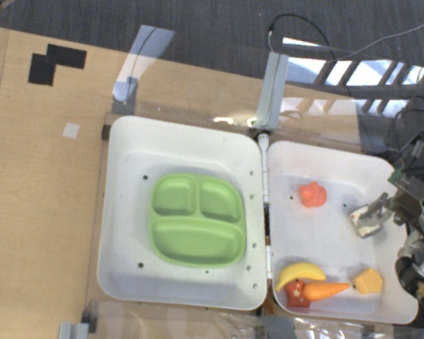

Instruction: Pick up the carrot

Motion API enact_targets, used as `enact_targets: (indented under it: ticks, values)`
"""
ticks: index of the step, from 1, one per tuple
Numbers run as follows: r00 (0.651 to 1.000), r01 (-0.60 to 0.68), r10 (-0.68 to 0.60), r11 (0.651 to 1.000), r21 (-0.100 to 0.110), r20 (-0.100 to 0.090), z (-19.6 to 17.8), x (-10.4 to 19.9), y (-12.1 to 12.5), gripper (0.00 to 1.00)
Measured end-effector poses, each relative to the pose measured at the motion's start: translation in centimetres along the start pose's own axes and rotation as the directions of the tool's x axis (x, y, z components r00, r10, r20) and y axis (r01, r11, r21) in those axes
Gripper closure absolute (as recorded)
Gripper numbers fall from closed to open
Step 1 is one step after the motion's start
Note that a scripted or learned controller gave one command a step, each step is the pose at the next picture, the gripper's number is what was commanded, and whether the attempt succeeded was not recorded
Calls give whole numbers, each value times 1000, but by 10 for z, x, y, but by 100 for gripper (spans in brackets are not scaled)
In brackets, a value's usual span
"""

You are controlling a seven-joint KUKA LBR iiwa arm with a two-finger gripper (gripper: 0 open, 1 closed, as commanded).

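The orange carrot (326, 290) lies near the front wall of the right bin (346, 164), its thick end against a red item (296, 293) and its tip pointing right. My gripper (368, 221) hovers at the right side of that bin, up and to the right of the carrot and well apart from it. Its fingers look spread, with nothing between them.
A yellow banana (297, 273) curves just above the carrot's thick end. A yellow-orange chunk (369, 282) sits right of the carrot's tip. A pinkish-red fruit (312, 195) lies toward the bin's back. The left bin (126, 192) holds a green divided plate (198, 219).
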State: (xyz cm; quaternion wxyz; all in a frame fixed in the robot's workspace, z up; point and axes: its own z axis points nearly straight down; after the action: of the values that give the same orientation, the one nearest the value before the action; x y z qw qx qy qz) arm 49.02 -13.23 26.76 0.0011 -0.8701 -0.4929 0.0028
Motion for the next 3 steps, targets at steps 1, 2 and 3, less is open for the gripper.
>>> enact_targets:
  ticks: [1, 2, 3]
  values:
    - [1000, 0, 0, 1000, 0, 0, 0, 0, 0, 0]
    - [1000, 0, 0, 1000, 0, 0, 0, 0, 0, 0]
    - [1000, 0, 0, 1000, 0, 0, 0, 0, 0, 0]
